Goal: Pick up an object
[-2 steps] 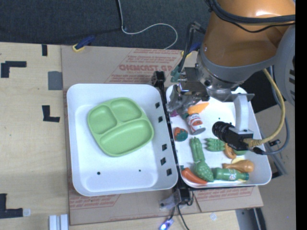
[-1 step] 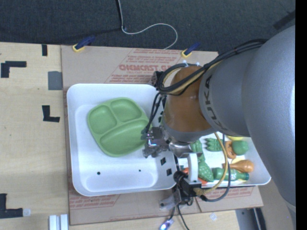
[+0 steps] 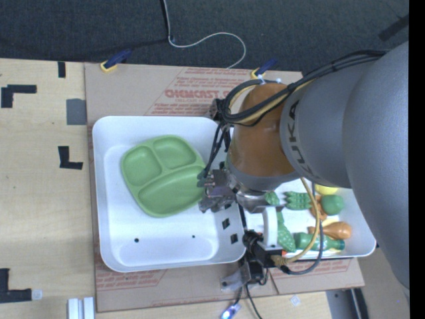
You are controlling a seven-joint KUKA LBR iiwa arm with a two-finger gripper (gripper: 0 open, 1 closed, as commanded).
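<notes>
The gripper (image 3: pixel 214 193) hangs low between the two bins, at the right edge of the left bin (image 3: pixel 113 178). I cannot tell how it is set. In the right bin (image 3: pixel 362 248), near the front edge, lie small toys (image 3: pixel 312 241), green, orange and yellow. A green plate (image 3: pixel 163 175) rests in the left bin, toward its back, just beside the gripper. The big grey arm (image 3: pixel 358 125) covers the back of the right bin.

Cardboard sheet (image 3: pixel 199 88) with red print lies under both bins, centre frame. Blue-and-yellow clamps (image 3: pixel 114 60) pin its upper edge. White cable (image 3: pixel 199 42) loops across dark cloth (image 3: pixel 80 12), top.
</notes>
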